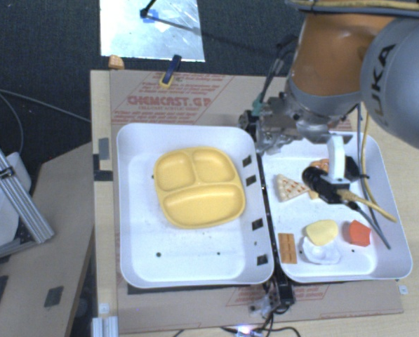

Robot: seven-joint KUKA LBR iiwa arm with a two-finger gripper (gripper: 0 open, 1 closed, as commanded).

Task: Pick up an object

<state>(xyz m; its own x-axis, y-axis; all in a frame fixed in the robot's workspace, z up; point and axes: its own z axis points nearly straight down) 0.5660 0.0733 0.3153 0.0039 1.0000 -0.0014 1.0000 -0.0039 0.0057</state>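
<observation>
Dark carpet across the top of the frame, with a shiny silver sheet (pixel 151 20) lying on it at upper left; below that, printed brown cardboard (pixel 188 98) under two white bins set side by side. In the left bin (pixel 135 258), taking up its middle: a yellow compartment plate (pixel 198 187), lying flat. In the right bin (pixel 391 258), several loose pieces: a tan waffle-patterned wedge (pixel 290 187) near the divide, a yellow oval piece (pixel 321 232) resting on a white lump (pixel 323 254) toward the lower edge, an orange-red block (pixel 358 234) just right of those, and a small brown rectangle (pixel 286 248) in that bin's lower left corner. Reaching in from upper right, the grey and orange arm (pixel 335 55), with the gripper (pixel 269 135) low over the upper end of the divide between the bins. Released or clenched: impossible to tell from this angle.
</observation>
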